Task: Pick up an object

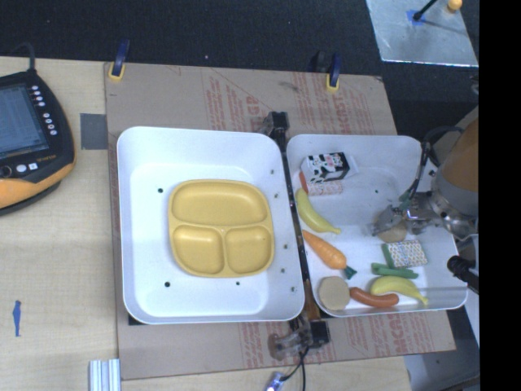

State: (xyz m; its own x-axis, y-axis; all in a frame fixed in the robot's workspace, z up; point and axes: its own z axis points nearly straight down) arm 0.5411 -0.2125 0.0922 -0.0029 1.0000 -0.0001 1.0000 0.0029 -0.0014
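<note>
My gripper (396, 218) is down inside the right bin (370, 149), near its right wall, arm coming in over that edge. Fingertips are a small metal cluster there; too small and blurred to read the gap, so I cannot tell how far they are apart or whether anything sits between them.

Using the right bin as reference:
- Patterned square card (406, 254) lies just below the gripper tip, flat on the bin floor, near the right wall.
- Green bean (394, 271) just under that card, yellow banana (397, 287) beneath it, close to the bin's bottom edge.
- Red sausage (374, 298) along the bottom edge, touching or nearly touching the banana's left end.
- Tan round cookie (332, 292) in the bottom-left corner.
- Orange carrot (326, 252) against the left wall, mid-height, angled.
- Second yellow banana (313, 215) above the carrot, along the left wall.
- Black-and-white carton (326, 167) in the top-left corner.

Left of the right bin: left bin (146, 157) holding a yellow divided plate (221, 226), centred.
</note>
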